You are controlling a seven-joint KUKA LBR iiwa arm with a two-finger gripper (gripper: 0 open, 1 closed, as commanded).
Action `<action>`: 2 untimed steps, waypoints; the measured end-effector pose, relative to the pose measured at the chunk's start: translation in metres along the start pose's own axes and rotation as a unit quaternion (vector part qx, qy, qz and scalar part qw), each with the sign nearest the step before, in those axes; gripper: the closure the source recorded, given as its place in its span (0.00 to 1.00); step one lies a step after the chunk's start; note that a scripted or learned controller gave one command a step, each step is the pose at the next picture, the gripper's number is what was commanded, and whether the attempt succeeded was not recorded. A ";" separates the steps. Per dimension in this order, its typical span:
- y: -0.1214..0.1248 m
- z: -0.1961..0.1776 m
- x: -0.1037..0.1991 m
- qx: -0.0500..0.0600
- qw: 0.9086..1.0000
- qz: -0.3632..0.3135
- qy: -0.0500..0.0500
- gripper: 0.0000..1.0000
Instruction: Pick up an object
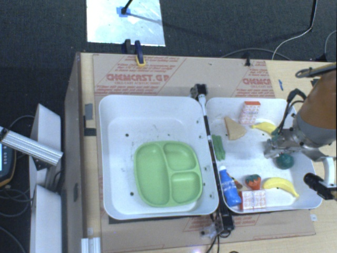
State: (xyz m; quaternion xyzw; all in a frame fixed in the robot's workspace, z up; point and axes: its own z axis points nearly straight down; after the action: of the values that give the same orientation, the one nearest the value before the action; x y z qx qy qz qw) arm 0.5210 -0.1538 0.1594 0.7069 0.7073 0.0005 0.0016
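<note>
My gripper (277, 147) reaches in from the right, low over the right bin (239, 101). A small teal round object (285, 161) lies right at its tip, partly covered by it. Around them in this bin are a yellow banana (281, 185) at the front, a second yellow piece (265, 126) behind the gripper, a tan wedge (234, 128), a white and red box (251, 111), a red fruit (254, 181), a blue bottle (229, 186) and a green strip (218, 147).
The left bin (113, 120) holds a green divided plate (168, 173). Another small white and red packet (254, 198) lies at the right bin's front wall. The grey and orange arm (318, 109) covers the right bin's far right side.
</note>
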 end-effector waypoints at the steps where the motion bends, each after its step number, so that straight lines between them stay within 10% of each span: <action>1: 0.050 -0.027 -0.054 0.000 1.000 0.000 0.000 1.00; 2: 0.050 -0.026 -0.053 0.000 1.000 -0.001 0.000 0.00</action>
State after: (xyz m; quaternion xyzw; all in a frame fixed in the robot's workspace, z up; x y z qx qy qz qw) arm 0.5710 -0.2067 0.1861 0.7063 0.7079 0.0004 0.0015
